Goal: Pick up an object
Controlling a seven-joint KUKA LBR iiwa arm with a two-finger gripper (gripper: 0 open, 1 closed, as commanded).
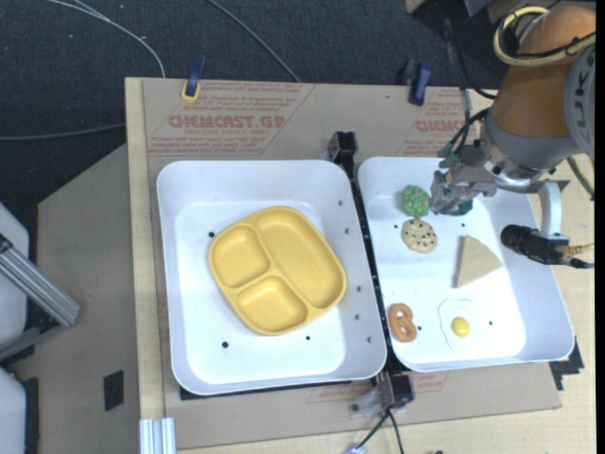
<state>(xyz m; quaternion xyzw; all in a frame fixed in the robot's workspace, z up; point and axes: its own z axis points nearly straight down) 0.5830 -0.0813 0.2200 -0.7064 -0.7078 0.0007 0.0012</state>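
Nearest the lens, a pretzel (402, 322) and fried egg (459, 326) lie in the right bin (529, 343). Farther back, green broccoli (414, 200) sits just left of the gripper (452, 201), seemingly touching. Whether the pincer is wide or narrow, I cannot tell.

We see smooth, glossy plastic in the white bins (180, 253) and yellow tray (276, 269); the table (246, 112) looks like matt brown paper-covered board.

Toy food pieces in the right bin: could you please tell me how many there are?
5: broccoli at the far left by the pincer, cookie below it, sandwich triangle at centre, pretzel and fried egg nearest.
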